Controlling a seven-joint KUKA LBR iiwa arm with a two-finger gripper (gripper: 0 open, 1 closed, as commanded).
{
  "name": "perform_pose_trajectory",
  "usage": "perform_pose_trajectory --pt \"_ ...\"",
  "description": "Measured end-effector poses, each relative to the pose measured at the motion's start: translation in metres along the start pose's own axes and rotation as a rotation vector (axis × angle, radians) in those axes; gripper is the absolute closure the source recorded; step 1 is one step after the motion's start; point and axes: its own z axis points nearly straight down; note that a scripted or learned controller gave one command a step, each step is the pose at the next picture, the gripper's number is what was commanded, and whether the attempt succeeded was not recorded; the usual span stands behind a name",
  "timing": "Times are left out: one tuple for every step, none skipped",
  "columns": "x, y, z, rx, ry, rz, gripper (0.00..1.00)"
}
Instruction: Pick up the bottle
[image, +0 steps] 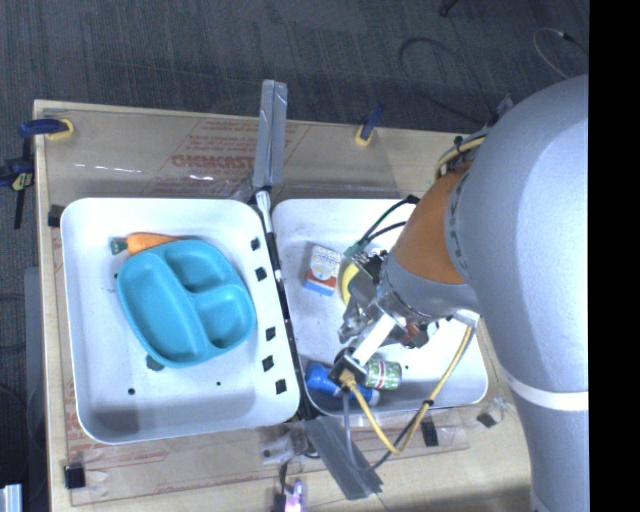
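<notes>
The bottle, likely the green-labelled thing lying on its side, rests just below the pincer, by the bin's front wall. The pincer hangs low, seemingly lined up for a grasp; whether it is wide or narrow I cannot tell. A blue thing lies down-left of the pincer, a small box up-left.

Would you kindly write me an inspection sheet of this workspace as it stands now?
Surface: two white bins, left bin and right bin, side by side on a wooden bench.
Job's things: green bottle lying on its side at the right bin's near end, not seen held.
Clutter: blue divided plate and orange carrot-shaped item in the left bin; small carton, yellow item and blue item in the right bin.
Grippers: gripper low over the right bin, close by the bottle.
Cables: yellow cable loops over the right bin's near rim.
Surroundings: blue clamp on the bench edge; dark floor.
</notes>
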Motion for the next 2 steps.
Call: perform_pose_trajectory --pt "0.034 -0.044 0.001 0.002 -0.003 -0.214 1.00" --pt "0.060 -0.077 0.002 0.003 -0.004 -0.501 1.00"
